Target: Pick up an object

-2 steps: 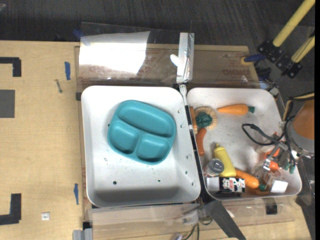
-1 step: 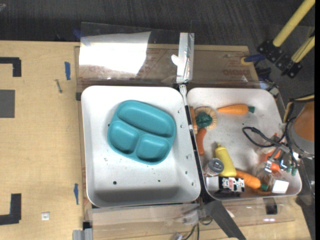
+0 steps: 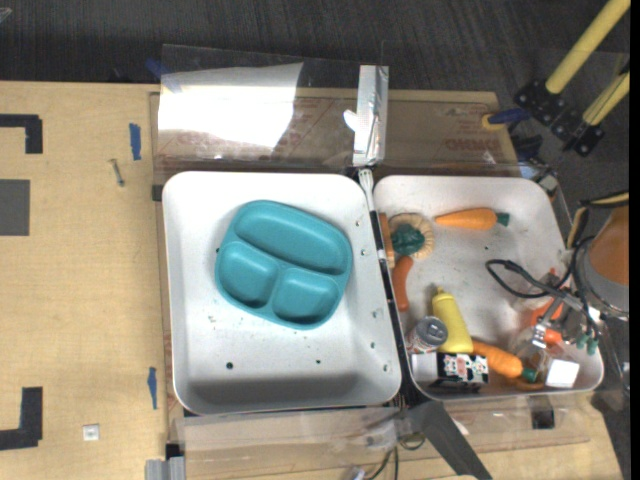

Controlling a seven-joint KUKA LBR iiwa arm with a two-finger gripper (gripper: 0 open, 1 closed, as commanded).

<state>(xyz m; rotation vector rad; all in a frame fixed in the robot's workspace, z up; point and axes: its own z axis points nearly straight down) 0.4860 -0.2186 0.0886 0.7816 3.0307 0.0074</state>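
Start at the gripper (image 3: 553, 326): it sits low over the right-hand part of the right bin (image 3: 520, 190), tangled in black cable and small orange and green parts. You cannot tell from this slant whether it is open or closed, and nothing shows clearly held in it.

Nearest to it are a small white block (image 3: 562, 373), just beside it toward the front wall, and a toy carrot (image 3: 497, 360) lying flat, near on the left. Treat that carrot as your likely target. It looks like light, stiff, smooth plastic, so it may roll or slip out; take it across its thick middle, not its tapered tip. Its left end touches a black-and-white box (image 3: 460, 368), so crowding could spoil the grasp.

Further left stands a yellow bottle (image 3: 452, 323) with a round silver tin (image 3: 432, 331) beside it. A second carrot (image 3: 465, 220) lies well apart at the back. On the desk, the left bin (image 3: 190, 208) carries a teal divided plate (image 3: 285, 263).
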